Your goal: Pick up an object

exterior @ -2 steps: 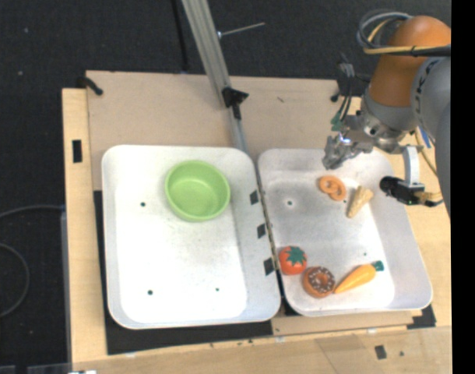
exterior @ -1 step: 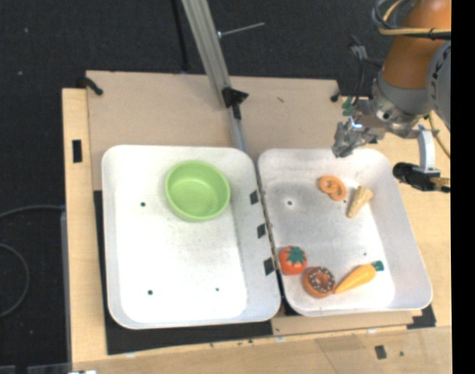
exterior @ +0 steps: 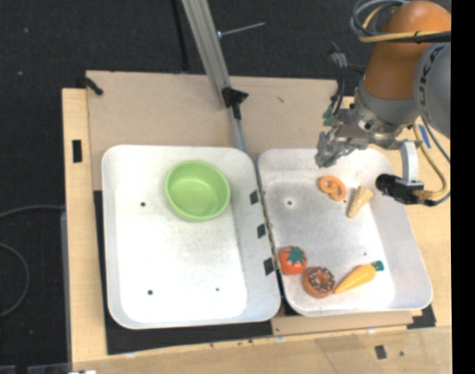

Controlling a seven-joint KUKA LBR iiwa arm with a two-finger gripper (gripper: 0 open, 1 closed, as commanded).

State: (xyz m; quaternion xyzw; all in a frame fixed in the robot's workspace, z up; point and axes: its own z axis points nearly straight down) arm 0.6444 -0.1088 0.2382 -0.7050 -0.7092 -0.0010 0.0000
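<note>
Orange ring-shaped toy (exterior: 331, 186), the object lying closest to the gripper, resting flat on the floor of the right bin (exterior: 315, 209) in its far half. It lies just near of the gripper (exterior: 328, 156), almost straight below it in the view and slightly to the right; being round, it offers no preferred axis for the grasp. Just to its right lies a pale, stick-shaped piece (exterior: 359, 201), its long axis running from near-left to far-right, close to the ring but apparently not touching it. The remaining objects sit along the near edge of the same bin, well apart from the gripper: a red tomato toy (exterior: 292, 259) at the left wall, a brown doughnut (exterior: 318, 280) just beside it, and a carrot (exterior: 356, 276) whose long axis rises toward the right, its green top at the far-right end.

The gripper hangs over the far-left corner of the right bin, with nothing visible between its fingers; whether they stand open or closed cannot be told at this scale. Judged from this layout, a short travel toward the near side, then a descent, would bring it onto the ring.

The left bin (exterior: 128, 232) holds a green bowl (exterior: 197, 191) in its far half, upright, well apart from the gripper across the bench (exterior: 144, 107).
</note>
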